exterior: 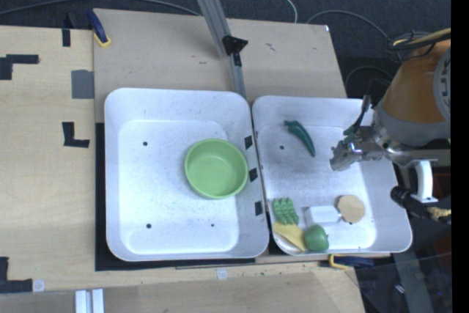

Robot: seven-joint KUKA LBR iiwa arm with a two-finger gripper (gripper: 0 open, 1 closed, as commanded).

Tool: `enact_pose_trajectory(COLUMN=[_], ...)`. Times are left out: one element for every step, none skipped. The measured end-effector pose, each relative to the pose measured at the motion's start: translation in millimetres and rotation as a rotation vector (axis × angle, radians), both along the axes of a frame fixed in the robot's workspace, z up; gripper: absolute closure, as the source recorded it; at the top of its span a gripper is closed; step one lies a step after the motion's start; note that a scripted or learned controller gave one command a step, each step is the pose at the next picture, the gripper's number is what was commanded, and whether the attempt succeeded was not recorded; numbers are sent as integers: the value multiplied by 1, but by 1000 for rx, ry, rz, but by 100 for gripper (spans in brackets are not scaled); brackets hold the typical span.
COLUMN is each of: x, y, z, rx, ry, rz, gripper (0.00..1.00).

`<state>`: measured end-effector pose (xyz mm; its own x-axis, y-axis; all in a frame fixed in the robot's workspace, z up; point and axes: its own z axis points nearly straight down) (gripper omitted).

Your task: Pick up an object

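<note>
- Your nearest target, the green pepper, lies loose in the right bin, just left of the gripper.
- Past the pepper, a tan round piece sits at the bin's front.
- You cannot tell the gripper's state; nothing shows in it.

Green bowl; dark green pepper; tan disc; white bins.

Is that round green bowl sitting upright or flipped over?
Upright: the round green bowl in the left white bin shows its open hollow and rim facing up.
</note>
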<state>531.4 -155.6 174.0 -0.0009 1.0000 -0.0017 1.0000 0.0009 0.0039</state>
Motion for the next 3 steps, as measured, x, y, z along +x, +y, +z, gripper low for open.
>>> enact_pose_trajectory(x=[1,11,23], y=[0,54,117], z=[43,35,42], rx=[0,3,4], ry=[1,6,5], rz=[1,6,7], gripper=[100,100,100])
